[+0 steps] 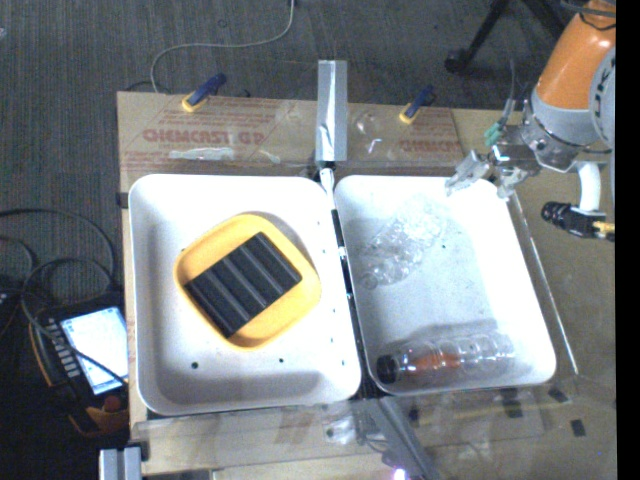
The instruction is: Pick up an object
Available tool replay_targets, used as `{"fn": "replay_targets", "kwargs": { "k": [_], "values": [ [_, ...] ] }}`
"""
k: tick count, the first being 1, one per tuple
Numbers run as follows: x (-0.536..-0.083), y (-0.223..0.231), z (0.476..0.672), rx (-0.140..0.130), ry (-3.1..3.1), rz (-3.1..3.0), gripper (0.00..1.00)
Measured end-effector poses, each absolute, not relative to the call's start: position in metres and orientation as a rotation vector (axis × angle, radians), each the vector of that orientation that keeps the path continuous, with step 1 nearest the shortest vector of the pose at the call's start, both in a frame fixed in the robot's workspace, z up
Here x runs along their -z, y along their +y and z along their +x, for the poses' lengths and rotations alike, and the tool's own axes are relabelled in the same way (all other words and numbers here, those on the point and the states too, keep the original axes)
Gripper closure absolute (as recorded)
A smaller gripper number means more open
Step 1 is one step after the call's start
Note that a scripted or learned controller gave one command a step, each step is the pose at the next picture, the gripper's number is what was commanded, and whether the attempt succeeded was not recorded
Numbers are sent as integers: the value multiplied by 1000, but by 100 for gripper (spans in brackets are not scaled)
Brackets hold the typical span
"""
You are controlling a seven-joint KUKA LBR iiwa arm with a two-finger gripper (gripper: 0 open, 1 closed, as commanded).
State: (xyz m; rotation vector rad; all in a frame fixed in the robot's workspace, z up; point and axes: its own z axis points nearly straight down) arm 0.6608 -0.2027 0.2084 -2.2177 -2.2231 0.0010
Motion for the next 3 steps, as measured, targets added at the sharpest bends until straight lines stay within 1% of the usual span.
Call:
{"fn": "replay_targets", "kwargs": {
  "k": [1, 2, 3],
  "values": [
    [-198, -139, 571, -2, -2267, -2173, 0],
    [-198, -139, 571, -2, -2267, -2173, 0],
    [-102, -112, 608, 13, -2364, -2094, 0]
  ]
}}
